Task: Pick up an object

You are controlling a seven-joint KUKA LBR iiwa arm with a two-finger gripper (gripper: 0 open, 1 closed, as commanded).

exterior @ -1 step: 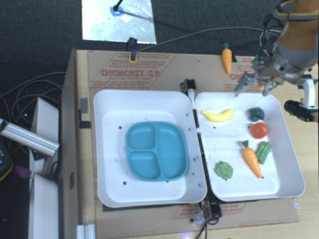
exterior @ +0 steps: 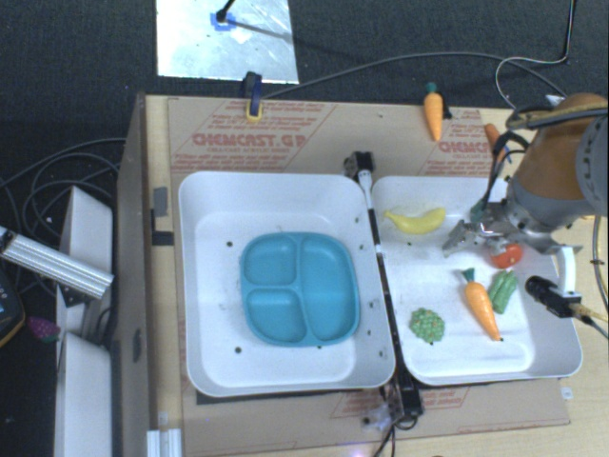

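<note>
We see the arm (exterior: 561,165) reaching in from the right over the right bin (exterior: 547,360), its gripper (exterior: 473,234) low near the bin's upper middle. The metal fingers (exterior: 459,239) point left and look spread a little, with nothing between them, though they are small and partly blurred.

The nearest things to the fingers are a yellow banana (exterior: 416,221), lying just to their left and slightly above, apart from them, and a small red tomato (exterior: 507,254), lying just to their right, partly under the wrist. Below the tomato lies a green pepper (exterior: 502,289), lumpy and oblong, and touching its left side is an orange carrot (exterior: 481,309) with a green top, tapered and slanting down to the right. A round, bumpy green piece like broccoli (exterior: 427,326) sits lower left in the same bin, well apart from the fingers. All look like smooth plastic toy food.

The left bin (exterior: 205,255) holds a light blue plate (exterior: 298,288) with three compartments and rounded corners, smooth and glossy. Both bins are shallow white plastic and sit on a brown cardboard sheet (exterior: 285,131) with red print. A second carrot (exterior: 434,112) lies on that cardboard above the right bin.
</note>
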